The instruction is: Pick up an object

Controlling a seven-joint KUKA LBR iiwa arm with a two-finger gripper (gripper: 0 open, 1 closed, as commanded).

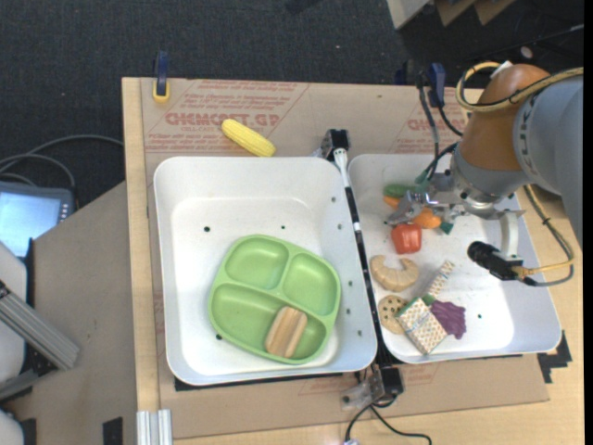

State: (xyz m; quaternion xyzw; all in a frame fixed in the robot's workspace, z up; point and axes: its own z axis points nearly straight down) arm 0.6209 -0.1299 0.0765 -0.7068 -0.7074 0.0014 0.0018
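Observation:
My gripper (pixel 414 208) is low in the right bin (pixel 533 334), near its back left part. It sits among an orange toy (pixel 429 219), a green piece (pixel 397 191) and a red pepper-like toy (pixel 406 239) just in front of it. The arm hides how the gripper meets these pieces. Nearer the front lie a croissant (pixel 394 273), a cookie (pixel 390 307), a checkered packet (pixel 422 324), a pale wafer stick (pixel 441 276) and purple grapes (pixel 449 317).
The left bin (pixel 185 211) holds a green divided plate (pixel 250 276) with a hot dog bun (pixel 285 331) in its front compartment. A yellow corn cob (pixel 247 138) lies on the cardboard behind the left bin. The arm reaches over the right bin's back right.

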